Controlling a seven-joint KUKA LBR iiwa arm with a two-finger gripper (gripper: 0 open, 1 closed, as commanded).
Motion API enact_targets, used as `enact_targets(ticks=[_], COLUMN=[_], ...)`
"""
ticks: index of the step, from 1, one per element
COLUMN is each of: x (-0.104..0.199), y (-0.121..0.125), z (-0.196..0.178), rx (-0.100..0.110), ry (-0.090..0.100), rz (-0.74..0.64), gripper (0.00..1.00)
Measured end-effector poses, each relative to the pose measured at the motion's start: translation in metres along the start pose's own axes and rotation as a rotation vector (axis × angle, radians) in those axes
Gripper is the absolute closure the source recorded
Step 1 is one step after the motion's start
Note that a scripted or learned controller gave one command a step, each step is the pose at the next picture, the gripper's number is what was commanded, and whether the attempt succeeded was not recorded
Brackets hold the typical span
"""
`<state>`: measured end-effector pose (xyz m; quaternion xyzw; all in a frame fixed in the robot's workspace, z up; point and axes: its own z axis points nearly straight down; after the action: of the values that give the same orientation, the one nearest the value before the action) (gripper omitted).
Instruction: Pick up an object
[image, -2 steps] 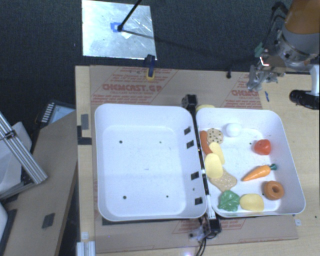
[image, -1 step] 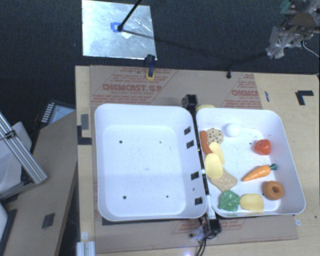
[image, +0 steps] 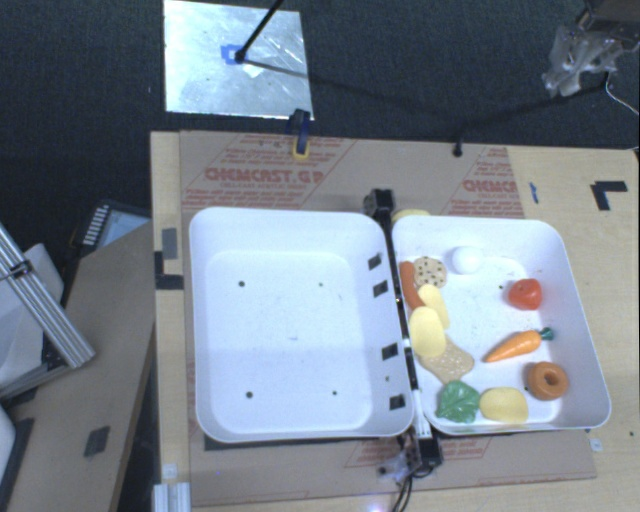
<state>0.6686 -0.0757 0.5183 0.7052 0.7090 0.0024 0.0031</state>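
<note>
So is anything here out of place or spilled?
Mostly no: the toy food sits inside the right bin. One pale yellow piece lies just past that bin's far rim, beside the divider, apparently outside it.

The left bin (image: 290, 325) lay wide open to any approach. In the right bin (image: 570, 300), a tight row of items crowded the left wall, while the tomato (image: 525, 293), carrot (image: 517, 346) and doughnut (image: 547, 380) sat apart, bare floor between.

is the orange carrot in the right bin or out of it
In. The orange carrot with a green top lies flat on the floor of the right white bin, between the red tomato and the brown doughnut.
</note>
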Motion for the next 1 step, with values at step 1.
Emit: enact_targets(ticks=[1], x=[0.0036], y=[0.0], z=[-0.0181], rx=[0.003], ry=[0.0], rz=[0.001], gripper=[1.0])
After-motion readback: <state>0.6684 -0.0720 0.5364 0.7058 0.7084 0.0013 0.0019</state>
